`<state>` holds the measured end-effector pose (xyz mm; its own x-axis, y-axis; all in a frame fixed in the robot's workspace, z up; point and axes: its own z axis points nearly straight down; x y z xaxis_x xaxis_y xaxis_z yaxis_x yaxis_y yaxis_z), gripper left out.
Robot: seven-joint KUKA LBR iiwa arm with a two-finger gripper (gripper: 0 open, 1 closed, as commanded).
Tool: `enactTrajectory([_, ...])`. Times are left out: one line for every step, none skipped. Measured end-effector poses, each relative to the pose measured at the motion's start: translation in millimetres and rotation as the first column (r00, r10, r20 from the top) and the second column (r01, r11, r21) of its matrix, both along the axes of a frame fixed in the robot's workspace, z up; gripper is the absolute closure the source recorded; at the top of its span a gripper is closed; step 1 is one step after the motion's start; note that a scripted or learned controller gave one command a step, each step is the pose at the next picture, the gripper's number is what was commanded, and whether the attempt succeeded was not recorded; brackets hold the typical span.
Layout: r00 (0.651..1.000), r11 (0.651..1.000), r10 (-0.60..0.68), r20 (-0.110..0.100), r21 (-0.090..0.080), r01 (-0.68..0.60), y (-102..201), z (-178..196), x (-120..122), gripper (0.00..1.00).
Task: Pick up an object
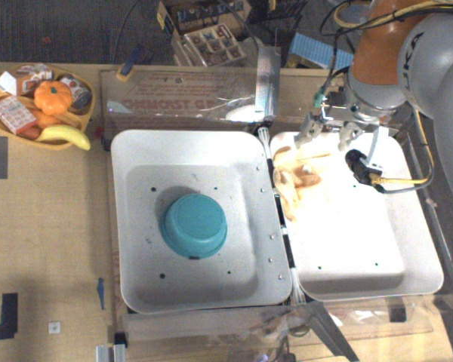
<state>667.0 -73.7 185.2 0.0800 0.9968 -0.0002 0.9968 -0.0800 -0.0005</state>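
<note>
While a teal bowl (195, 225) sits upside down in the left bin (136, 157), pale, washed-out objects (293, 178) lie untouched right of that bowl as the gripper (329, 133) hovers open above them, nothing lifted yet.

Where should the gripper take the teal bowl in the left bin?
The teal bowl looks upside down, its round base facing up, apart from the bin walls. Come straight down and pinch across the raised base, or span the outer wall; no rim edge looks exposed to hook.
</note>
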Motion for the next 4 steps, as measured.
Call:
enactTrajectory([0.992,0.992,0.129,0.006,-0.001,-0.129,-31,-95,-15,0.00])
enactTrajectory([0.962,0.962,0.275,0.009,-0.006,-0.274,-97,-96,-4,0.00])
enactTrajectory([0.896,0.896,0.444,0.007,-0.005,-0.444,-46,-96,-4,0.00])
enactTrajectory([0.898,0.898,0.440,0.013,-0.006,-0.440,-47,-83,-2,1.00])
